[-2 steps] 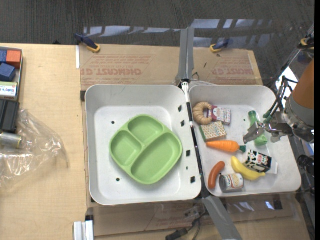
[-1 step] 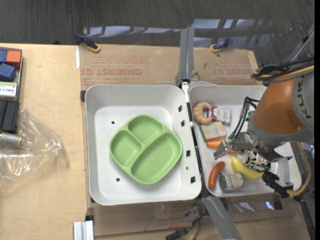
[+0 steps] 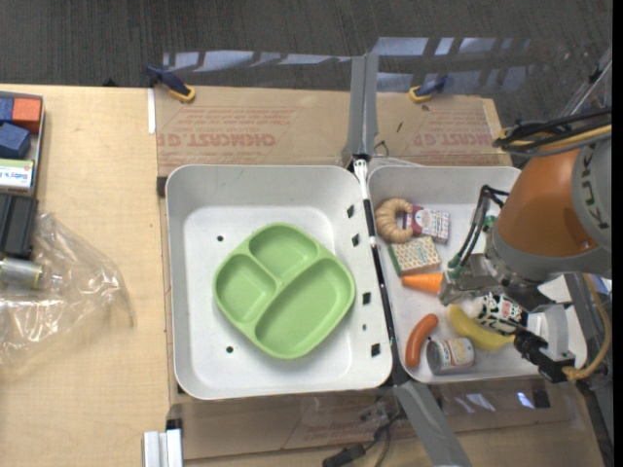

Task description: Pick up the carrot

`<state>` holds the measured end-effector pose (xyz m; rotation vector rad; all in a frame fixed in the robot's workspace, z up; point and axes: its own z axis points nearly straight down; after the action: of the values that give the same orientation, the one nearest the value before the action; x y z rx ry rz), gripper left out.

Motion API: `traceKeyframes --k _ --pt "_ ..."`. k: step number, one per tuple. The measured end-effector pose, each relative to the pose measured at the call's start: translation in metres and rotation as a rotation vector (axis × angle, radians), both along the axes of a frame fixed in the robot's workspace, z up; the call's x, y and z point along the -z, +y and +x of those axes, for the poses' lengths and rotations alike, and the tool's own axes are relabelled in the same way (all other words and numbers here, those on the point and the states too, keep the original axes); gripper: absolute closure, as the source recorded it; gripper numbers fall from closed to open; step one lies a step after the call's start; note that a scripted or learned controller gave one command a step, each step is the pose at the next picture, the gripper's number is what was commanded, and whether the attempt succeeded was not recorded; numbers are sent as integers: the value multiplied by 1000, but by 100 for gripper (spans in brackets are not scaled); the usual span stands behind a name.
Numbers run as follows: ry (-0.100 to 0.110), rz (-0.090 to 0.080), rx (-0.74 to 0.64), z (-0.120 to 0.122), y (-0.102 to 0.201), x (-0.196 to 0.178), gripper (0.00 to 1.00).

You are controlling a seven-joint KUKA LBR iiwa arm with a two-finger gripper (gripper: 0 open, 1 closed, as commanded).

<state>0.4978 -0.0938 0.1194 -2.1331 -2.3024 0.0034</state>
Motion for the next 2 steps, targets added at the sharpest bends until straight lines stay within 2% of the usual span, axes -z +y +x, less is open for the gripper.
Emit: traceKeyframes --k 1,2 --pt "-2 -2 107 24 86 -150 100" --pt "0 -3 200 50 14 -71 100"
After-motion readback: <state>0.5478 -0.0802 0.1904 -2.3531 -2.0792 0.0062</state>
